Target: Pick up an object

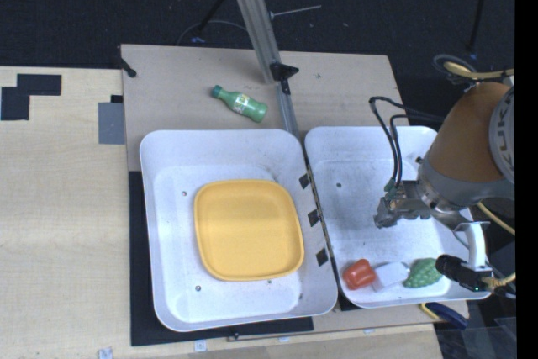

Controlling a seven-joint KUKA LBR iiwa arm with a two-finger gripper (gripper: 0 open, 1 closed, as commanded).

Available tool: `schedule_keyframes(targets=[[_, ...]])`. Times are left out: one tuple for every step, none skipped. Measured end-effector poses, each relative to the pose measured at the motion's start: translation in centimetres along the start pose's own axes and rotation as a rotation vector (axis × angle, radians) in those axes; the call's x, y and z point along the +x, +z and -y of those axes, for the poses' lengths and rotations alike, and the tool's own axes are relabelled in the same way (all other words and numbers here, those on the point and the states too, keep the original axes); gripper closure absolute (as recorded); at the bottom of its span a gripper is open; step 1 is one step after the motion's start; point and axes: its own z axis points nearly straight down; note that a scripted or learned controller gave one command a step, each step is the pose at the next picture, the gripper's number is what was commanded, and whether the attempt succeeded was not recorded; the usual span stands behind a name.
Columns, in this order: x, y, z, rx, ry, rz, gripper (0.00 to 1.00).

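Claw (392,213) hangs low over the bare middle of the right bin (353,164); whether it is apart or together I cannot tell. Near the front rim lie 3 small things in a row: red pepper (360,273), white piece (392,275), bumpy green lump (424,272). Left bin (164,181) holds a smooth, rounded-square yellow plate (249,229).

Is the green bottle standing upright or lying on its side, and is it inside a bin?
Lying on its side. The green bottle rests lengthwise on the bench, cap pointing left, outside and behind the left bin.
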Motion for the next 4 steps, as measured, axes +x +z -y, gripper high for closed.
schedule_keyframes(targets=[[-1.1, -5.2, 0.0, -0.001, 0.001, 0.001, 1.0], [-1.2, -9.4, -0.1, 0.0, 0.001, 0.0, 1.0], [-1.3, -14.6, -0.2, 0.0, 0.0, 0.0, 1.0], [4.7, -13.9, -0.6, 0.004, -0.004, -0.001, 1.0]])
